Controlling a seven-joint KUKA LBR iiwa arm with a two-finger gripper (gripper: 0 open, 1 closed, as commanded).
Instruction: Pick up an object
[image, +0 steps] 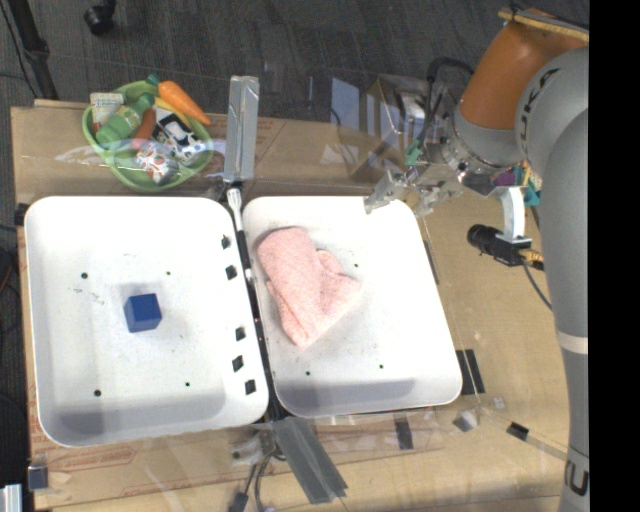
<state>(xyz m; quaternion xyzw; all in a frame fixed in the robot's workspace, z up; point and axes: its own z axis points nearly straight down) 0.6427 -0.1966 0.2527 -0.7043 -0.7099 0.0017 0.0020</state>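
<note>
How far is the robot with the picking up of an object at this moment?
Nothing looks done yet. The pink cloth lies in the right bin and the blue cube sits in the left bin, both untouched. The gripper hangs at the right bin's far edge with nothing visibly held. Reaching an object, gripping and lifting are all left.

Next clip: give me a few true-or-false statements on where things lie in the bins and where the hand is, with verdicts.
1. The blue cube lies in the left bin. True.
2. The pink cloth lies in the same bin as the cube. False: it lies in the right bin.
3. The hand grips the cloth. False: it is at the right bin's far rim, apart from the cloth.
4. A green bowl of small items stands beyond the left bin. True.
5. The cube rests on the cloth. False: they are in separate bins.
</note>
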